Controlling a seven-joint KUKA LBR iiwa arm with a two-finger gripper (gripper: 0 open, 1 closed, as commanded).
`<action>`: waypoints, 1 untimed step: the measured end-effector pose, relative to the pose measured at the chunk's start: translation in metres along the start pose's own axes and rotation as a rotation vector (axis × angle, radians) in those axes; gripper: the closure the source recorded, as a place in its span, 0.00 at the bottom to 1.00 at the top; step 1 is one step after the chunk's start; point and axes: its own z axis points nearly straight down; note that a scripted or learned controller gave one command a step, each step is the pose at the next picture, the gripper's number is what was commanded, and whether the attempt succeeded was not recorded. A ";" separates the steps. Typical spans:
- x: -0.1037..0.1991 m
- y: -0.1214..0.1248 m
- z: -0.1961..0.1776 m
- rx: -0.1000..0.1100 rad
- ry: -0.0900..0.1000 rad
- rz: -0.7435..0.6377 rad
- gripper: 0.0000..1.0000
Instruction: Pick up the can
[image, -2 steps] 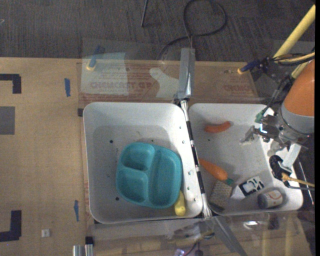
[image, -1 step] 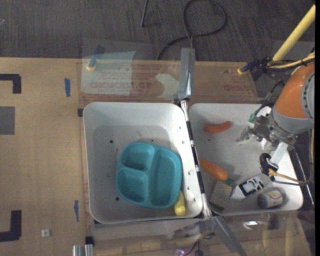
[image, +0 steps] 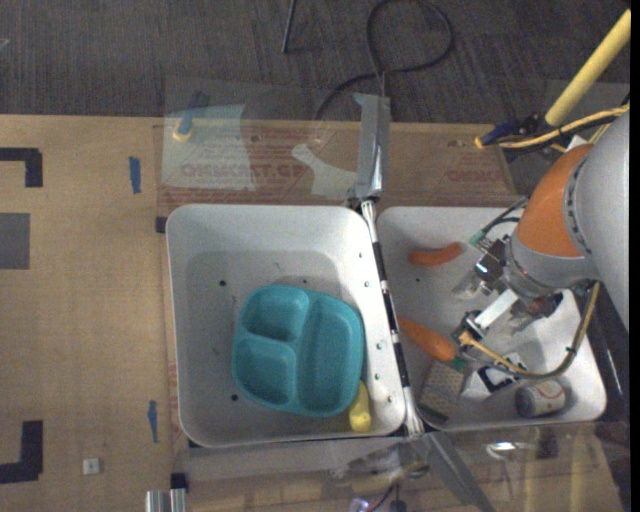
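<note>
The can (image: 541, 398) is seen lying on its side in the near right corner of the right bin (image: 432, 228), just below and a little to the right of the pincer (image: 487, 330), apart from it. The pincer is held low over the bin's middle; whether it is spread or pressed together cannot be told, and nothing is seen gripped in it. A carrot (image: 428, 340) lies just to the pincer's left, a sausage (image: 437, 256) above and to its left, and a dark grater-like piece (image: 439, 389) below and to its left, beside the can. The teal tray (image: 297, 349) and a yellow piece (image: 360, 408) lie well to the left, in the other bin. For the step in hand, the reach, it is judged that the pincer should be shifted toward the near corner, lined across the can's round body and not its ends, and lowered squarely, since a can on its side may roll toward the wall. The cable (image: 545, 368) looping near the can should be kept clear.
</note>
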 end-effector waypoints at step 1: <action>-0.001 0.001 -0.010 0.000 -0.003 0.000 1.00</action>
